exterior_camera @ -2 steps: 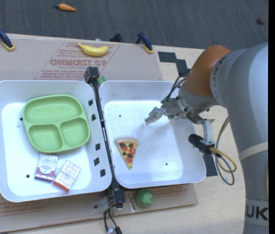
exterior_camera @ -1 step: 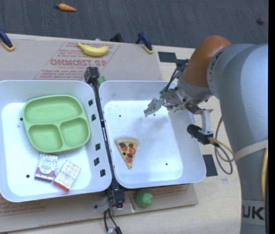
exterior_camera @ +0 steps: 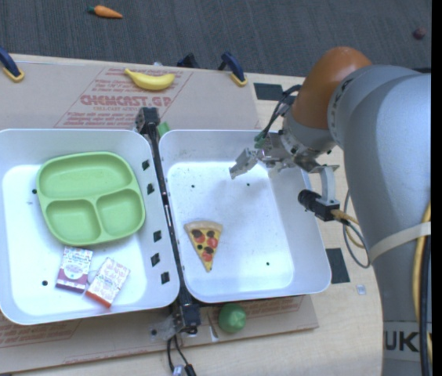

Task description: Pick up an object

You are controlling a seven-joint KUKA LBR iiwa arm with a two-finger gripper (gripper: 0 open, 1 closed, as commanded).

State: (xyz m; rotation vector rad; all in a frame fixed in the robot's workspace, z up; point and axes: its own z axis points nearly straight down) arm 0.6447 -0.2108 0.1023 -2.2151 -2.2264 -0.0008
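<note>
While the arm [exterior_camera: 378,147] leans in over the right bin [exterior_camera: 284,276], its gripper [exterior_camera: 246,164] hangs above the upper part of that bin with nothing between its fingers; they look slightly apart, though the view is too small to be sure. The likeliest thing to pick is the pizza slice [exterior_camera: 204,244], which lies flat on the bin floor, alone, toward the lower left of the right bin and well apart from the gripper. To do this well, I judge the gripper should travel toward the front of the bin and somewhat left, settle squarely over the slice, then come straight down with the fingers spread across its narrow width, since a flat thing offers little edge to catch and could slide away.

Across the divider, the left bin [exterior_camera: 1,210] holds a green tray [exterior_camera: 89,196] with three compartments, and two small packets [exterior_camera: 94,276] lie side by side just below it. None of these is in the way. A banana [exterior_camera: 150,77] rests on the cardboard beyond the bins, a green ball [exterior_camera: 233,317] sits just outside the front rim of the right bin, and a carrot [exterior_camera: 106,11] lies on the floor farther off. The divider stands close to the slice's left side, so a wide approach there may bump it
</note>
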